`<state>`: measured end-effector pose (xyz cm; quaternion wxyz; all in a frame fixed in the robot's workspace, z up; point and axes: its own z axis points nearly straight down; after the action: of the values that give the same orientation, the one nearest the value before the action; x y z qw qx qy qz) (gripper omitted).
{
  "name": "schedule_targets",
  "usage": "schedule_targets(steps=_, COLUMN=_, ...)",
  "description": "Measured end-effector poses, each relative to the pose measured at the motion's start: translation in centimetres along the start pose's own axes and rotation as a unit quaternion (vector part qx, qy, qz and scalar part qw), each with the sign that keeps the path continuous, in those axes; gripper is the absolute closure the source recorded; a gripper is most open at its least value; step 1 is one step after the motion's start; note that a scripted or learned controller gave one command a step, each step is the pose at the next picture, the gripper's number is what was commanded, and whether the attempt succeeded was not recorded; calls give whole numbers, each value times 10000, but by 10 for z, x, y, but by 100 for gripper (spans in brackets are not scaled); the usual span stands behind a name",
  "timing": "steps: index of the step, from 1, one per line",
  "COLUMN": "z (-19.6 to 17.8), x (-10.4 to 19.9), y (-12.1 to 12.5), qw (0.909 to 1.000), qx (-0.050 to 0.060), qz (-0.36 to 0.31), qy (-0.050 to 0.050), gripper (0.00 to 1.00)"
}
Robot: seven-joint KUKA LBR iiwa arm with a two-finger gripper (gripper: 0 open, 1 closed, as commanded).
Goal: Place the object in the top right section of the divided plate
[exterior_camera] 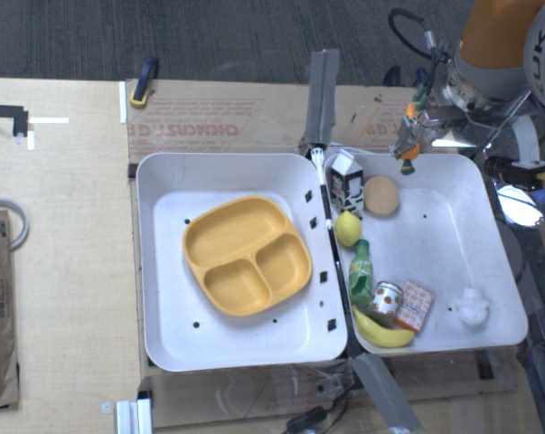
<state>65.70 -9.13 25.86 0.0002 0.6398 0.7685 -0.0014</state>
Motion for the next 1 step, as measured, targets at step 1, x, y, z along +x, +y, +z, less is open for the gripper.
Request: schedule_targets(steps=1, z=68, x=66, y=-10, qw=9993, qx=2, qz=-369, qy=5, gripper=100)
